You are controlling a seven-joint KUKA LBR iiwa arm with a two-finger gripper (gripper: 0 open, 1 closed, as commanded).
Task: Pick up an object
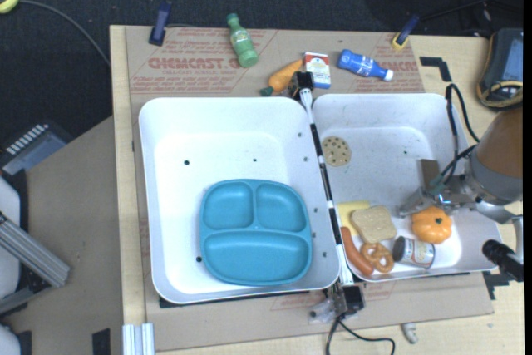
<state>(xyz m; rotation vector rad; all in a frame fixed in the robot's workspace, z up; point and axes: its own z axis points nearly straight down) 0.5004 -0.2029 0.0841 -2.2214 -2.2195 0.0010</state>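
In the right bin (pixel 378 101), my gripper (pixel 422 189) hangs low near the right wall, just above and left of an orange fruit (pixel 432 226). A slice of bread (pixel 373 223) lies to the fruit's left, on a yellow cheese wedge (pixel 351 209). A pretzel (pixel 379 257) and a hot dog (pixel 357 256) sit at the bin's front edge. Beside them rests a small can (pixel 414 251). A round cookie (pixel 336 150) lies alone near the bin's left wall. Nothing is visibly held.
The left bin (pixel 208 112) holds a blue divided plate (pixel 255 230). Behind the bins on the bench lie a green bottle (pixel 243 41), a blue bottle (pixel 364 65), a small carton (pixel 317 69) and an orange toy (pixel 285 76). A cable (pixel 459 116) crosses the right bin's rim.
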